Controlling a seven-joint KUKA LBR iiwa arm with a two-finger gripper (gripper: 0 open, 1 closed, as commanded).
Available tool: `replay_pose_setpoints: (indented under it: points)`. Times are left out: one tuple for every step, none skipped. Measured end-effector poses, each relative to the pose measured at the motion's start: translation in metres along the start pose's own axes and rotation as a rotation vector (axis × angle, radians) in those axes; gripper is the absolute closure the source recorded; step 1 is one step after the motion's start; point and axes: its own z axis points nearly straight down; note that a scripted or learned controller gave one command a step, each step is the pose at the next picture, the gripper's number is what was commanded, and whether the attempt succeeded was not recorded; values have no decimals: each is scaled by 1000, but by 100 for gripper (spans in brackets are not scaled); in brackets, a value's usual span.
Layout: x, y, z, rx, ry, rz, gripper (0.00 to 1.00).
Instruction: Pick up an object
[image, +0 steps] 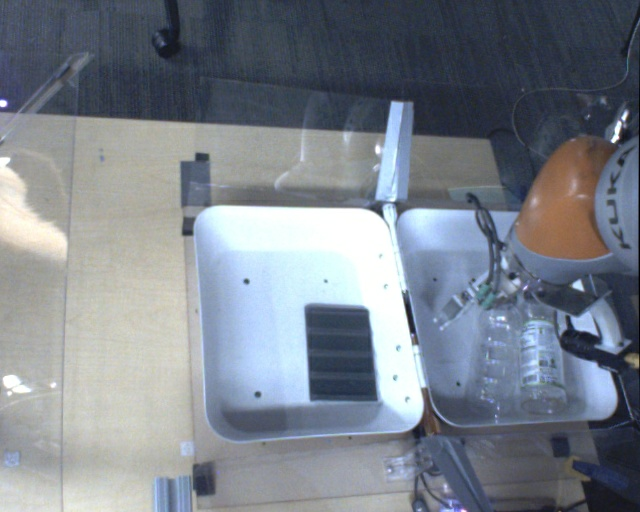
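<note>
Your hand (487, 296) sits at centre right of the frame; I cannot tell its state. Two clear bottles (520, 360) lie just below it, long axes running down-frame.

Pale wood desk (110, 330) under overhead light, with bright glare patches at its left side. Dark grey carpet floor (300, 45) runs along the top. A clear plastic panel (35, 250) stands at the left.

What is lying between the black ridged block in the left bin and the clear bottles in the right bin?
In the camera view, between the black ridged block and the clear bottles lie bare white bin floor and the two bins' adjoining rims.
</note>
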Motion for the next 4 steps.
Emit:
replay_pose_setpoints:
  points:
    - [-6,-68,-13,3,1,114,0]
    - [-75,-18,66,-6,-7,115,0]
    - [-132,5,68,-6,5,200,0]
    - [-153,50,68,12,7,160,0]
